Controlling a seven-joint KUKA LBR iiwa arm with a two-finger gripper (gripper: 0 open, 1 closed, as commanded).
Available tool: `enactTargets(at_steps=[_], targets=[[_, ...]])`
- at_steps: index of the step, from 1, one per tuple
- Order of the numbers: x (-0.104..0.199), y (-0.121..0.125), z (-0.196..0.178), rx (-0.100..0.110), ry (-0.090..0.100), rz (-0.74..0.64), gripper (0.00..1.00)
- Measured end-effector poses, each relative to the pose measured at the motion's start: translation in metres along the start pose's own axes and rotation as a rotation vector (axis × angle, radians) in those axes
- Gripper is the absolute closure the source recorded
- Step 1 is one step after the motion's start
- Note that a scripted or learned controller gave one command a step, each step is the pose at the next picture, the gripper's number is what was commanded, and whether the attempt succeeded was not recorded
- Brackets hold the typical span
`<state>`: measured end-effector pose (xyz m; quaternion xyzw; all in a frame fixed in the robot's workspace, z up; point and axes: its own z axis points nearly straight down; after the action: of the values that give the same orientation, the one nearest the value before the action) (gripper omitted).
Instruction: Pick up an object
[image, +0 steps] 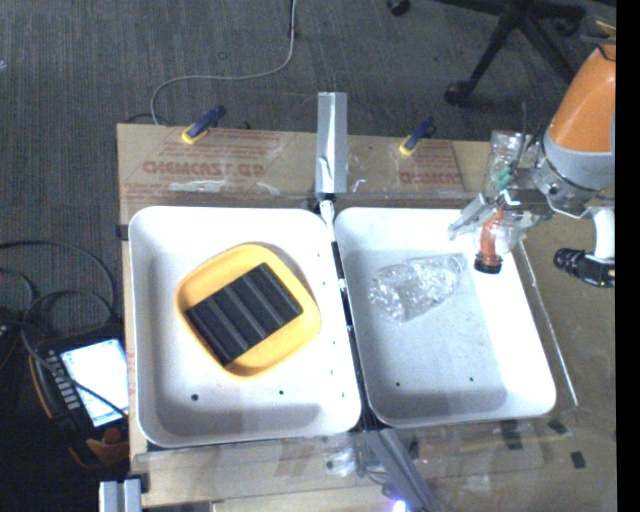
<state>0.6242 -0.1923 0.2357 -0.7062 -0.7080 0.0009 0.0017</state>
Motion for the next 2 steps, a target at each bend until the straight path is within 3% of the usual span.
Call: enactTargets(at_steps=[1,2], targets=[[-0.0197,0.0454,0.1287,-0.003,0.010,-0.100,0.00],[-0.0188,0.0421,0.1298,-0.013,0.001,-0.193,0.00]])
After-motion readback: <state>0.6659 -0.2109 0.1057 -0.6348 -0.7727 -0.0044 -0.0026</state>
